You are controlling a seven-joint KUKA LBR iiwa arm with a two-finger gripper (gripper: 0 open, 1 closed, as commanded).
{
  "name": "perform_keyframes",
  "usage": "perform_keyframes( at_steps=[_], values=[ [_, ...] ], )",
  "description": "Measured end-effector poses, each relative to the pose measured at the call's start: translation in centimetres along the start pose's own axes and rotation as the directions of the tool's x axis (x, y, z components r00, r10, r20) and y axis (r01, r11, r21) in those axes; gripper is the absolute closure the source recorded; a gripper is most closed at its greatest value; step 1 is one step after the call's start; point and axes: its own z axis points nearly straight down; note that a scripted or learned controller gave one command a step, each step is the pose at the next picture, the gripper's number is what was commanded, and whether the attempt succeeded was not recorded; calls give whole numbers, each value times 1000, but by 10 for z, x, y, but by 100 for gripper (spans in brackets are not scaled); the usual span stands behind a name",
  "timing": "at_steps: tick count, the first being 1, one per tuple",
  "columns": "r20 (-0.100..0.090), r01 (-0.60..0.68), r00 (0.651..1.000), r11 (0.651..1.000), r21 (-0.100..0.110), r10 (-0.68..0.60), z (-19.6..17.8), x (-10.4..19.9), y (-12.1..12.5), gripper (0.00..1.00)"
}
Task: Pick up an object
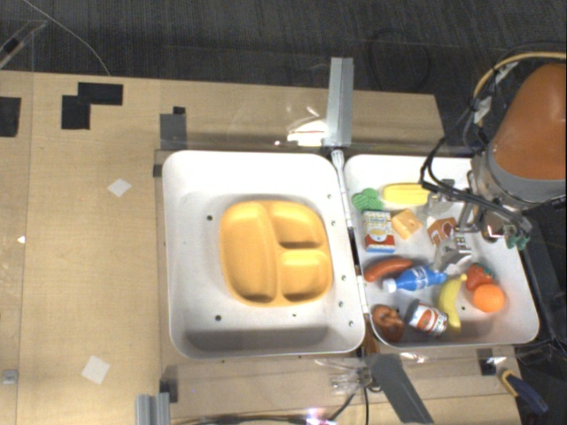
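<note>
Bottle (418, 280): we note a white-and-blue bottle lying flat in the right bin (528, 326), near its middle, long axis running left-right with a slight rise toward the right, blue cap end at the right.

Bottle to gripper: the gripper (454, 253) hangs just above and to the right of the bottle's cap end; we judge the bottle the nearest thing below the fingertips, lying down-left from them.

Gripper: metal fingers point down into the bin; we cannot tell how far apart they stand, and we see nothing between them.

Neighbours: a sausage (387, 267) touches the bottle along its upper left; a banana (452, 301) curves just to its right; a can (428, 319) lies just below.

Further out: an orange (488, 298) and a tomato (479, 275) sit right of the banana; a carton (378, 230), a cheese wedge (407, 224) and a yellow corn (404, 195) lie toward the far wall.

Left bin (186, 237): holds a yellow tray (273, 251), well apart from the gripper.

Our judgement: a short shift down-left, closing across the bottle's short axis, looks the likeliest pick; crowding by sausage and banana may spoil it.
</note>
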Motion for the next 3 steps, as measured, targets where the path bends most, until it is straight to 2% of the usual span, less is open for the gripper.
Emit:
perform_keyframes(
  at_steps=[1, 2, 3],
  values=[
    [9, 6, 1000, 1000, 3, -6, 135, 37, 6, 0],
    [6, -201, 980, 980, -1, 201, 143, -4, 9, 0],
    [9, -105, 994, 994, -1, 105, 44, -9, 36, 0]
  ],
)
